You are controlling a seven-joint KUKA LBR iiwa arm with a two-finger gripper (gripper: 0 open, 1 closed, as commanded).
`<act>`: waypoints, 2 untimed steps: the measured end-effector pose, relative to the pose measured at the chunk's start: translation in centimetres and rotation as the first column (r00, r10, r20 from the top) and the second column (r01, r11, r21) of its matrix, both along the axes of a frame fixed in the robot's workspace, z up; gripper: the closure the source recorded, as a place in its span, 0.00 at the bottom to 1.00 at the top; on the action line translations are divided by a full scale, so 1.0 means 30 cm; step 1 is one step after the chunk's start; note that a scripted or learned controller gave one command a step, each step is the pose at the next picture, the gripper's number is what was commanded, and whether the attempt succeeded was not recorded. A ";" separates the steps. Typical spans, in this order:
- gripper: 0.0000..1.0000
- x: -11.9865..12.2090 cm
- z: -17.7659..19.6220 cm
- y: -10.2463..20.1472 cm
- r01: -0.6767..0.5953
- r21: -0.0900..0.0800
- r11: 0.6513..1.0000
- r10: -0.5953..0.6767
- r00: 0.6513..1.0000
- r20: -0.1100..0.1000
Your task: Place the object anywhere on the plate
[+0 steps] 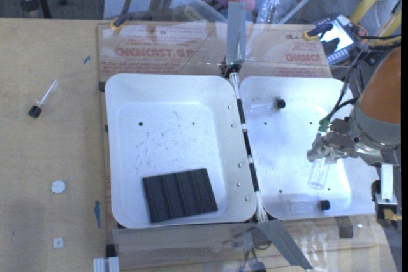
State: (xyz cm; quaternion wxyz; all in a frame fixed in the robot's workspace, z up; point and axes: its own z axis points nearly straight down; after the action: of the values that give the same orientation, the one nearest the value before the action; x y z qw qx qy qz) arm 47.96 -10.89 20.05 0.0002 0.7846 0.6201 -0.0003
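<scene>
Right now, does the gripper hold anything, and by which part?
The gripper appears to hold a clear vial by its top end; the vial hangs below it over the right bin.

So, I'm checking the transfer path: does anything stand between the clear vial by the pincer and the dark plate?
Only the adjoining bin rims stand between the vial below the pincer and the dark ribbed plate in the left bin. No loose thing lies on that line.

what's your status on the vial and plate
Gripper over right bin, shut on clear vial. Dark ridged plate in left bin. Two vials loose below.
</scene>
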 end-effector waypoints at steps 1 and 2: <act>1.00 0.151 -0.056 0.208 0.031 0.001 1.000 -0.031 1.000 -0.002; 1.00 0.149 -0.056 0.565 0.034 0.001 0.999 -0.034 0.999 -0.002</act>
State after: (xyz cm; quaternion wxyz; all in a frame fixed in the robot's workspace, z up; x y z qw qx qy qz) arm 52.42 6.07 18.38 -0.0007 0.7949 0.6067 -0.0007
